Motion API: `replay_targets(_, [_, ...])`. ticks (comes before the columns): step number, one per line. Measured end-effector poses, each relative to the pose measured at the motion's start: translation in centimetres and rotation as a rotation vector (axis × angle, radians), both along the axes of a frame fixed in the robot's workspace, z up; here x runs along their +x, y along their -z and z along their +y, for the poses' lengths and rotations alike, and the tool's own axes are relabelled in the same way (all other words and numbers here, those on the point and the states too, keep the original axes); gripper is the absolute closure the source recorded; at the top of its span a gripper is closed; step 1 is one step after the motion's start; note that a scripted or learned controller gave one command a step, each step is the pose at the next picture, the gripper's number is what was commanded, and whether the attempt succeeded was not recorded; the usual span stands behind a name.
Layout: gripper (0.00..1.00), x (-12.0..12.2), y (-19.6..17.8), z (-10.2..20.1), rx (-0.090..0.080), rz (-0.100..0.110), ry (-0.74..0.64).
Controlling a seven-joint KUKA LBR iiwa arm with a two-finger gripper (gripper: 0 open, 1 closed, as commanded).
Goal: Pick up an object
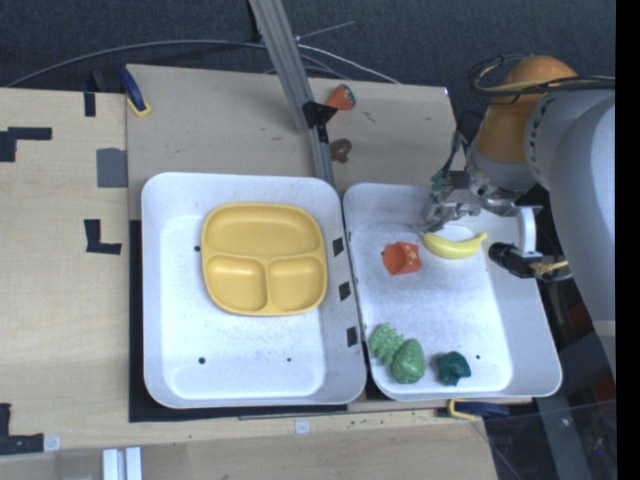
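A yellow tray (265,258) lies in the left bin (160,268). To its right, the right bin (520,338) holds a red piece (402,258), a green lump (398,353), a dark green piece (452,367) and a banana (454,245). The gripper (447,211) sits low just above the banana, touching or nearly so; whether it is open or grasping cannot be told.

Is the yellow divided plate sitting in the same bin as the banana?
No: the yellow divided plate lies in the left bin, while the banana lies in the right bin.
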State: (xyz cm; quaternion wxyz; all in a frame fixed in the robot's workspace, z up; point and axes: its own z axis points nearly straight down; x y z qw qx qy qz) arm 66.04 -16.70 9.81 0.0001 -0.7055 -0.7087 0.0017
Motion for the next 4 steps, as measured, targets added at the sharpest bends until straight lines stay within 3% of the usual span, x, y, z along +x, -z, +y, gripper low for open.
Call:
replay_targets(3, [1.0, -0.5, -15.7, 0.4, 0.001, -0.007, 0.003])
replay_targets(4, [1.0, -1.9, -16.1, 6.1, 0.004, -0.003, -0.002])
